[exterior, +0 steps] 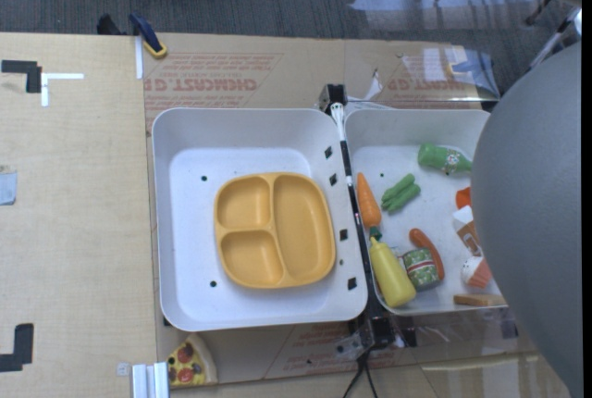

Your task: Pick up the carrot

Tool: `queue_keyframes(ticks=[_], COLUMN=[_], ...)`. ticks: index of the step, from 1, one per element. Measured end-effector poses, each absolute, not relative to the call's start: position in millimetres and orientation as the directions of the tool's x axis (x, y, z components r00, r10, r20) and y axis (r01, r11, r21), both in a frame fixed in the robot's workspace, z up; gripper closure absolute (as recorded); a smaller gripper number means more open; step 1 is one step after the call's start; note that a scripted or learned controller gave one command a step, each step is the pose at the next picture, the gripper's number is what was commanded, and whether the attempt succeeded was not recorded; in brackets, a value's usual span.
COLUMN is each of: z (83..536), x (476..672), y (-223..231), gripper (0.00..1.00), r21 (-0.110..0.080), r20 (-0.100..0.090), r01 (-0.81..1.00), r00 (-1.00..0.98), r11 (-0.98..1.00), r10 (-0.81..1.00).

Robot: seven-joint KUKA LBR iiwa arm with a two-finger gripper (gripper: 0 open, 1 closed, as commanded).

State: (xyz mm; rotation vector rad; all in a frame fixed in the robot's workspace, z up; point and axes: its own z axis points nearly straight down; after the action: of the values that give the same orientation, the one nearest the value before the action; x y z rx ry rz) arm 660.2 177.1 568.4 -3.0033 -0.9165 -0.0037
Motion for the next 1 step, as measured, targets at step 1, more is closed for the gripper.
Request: queue_keyframes(ticks=[1], z=[568.8], x=[660.2], y=[176.5], gripper=[0.00], r21=[0.000], r20=[0.003], r01=[0.557], r00=[0.830], r11=[-0.831], r10=[0.557])
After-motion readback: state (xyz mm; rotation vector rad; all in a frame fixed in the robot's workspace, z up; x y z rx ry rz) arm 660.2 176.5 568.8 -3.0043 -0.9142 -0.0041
